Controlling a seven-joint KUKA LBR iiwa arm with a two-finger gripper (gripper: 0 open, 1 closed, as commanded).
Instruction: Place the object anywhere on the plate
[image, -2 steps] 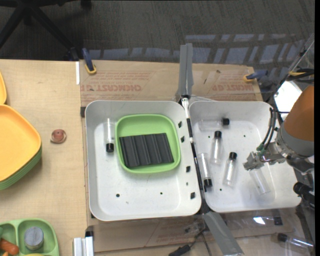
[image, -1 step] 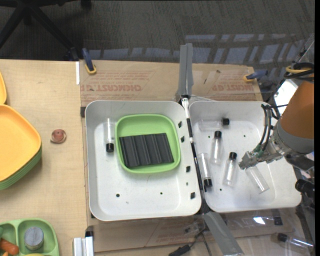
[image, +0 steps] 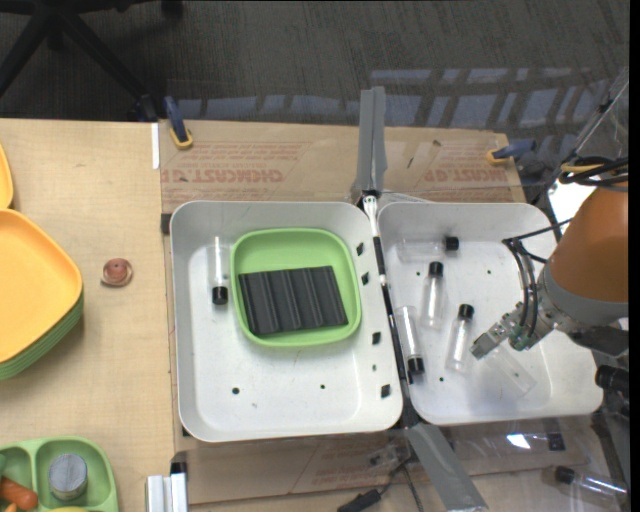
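Reaching for a tube (image: 461, 334), right of the green plate (image: 294, 286).
Gripper (image: 487, 345) blurry; I can't tell its grip state — I'd center over the tube first.

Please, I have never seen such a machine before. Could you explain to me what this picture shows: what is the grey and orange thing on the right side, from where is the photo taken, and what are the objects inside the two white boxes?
The photo comes from one fixed camera above a bench, looking down at a slant. The grey and orange shape is a robot arm reaching in from the right. At its end is the gripper, the part that grasps; it hovers low over the right bin. Whether its jaws are open or shut, I cannot tell, and I see nothing held.

In the right bin lie several clear tubes with black caps. The left bin holds a green plate with a dark ribbed pad on it, and one more tube beside the plate.

Outside the bins, on the wooden bench, are yellow plates, a small round reddish piece and a green tray.
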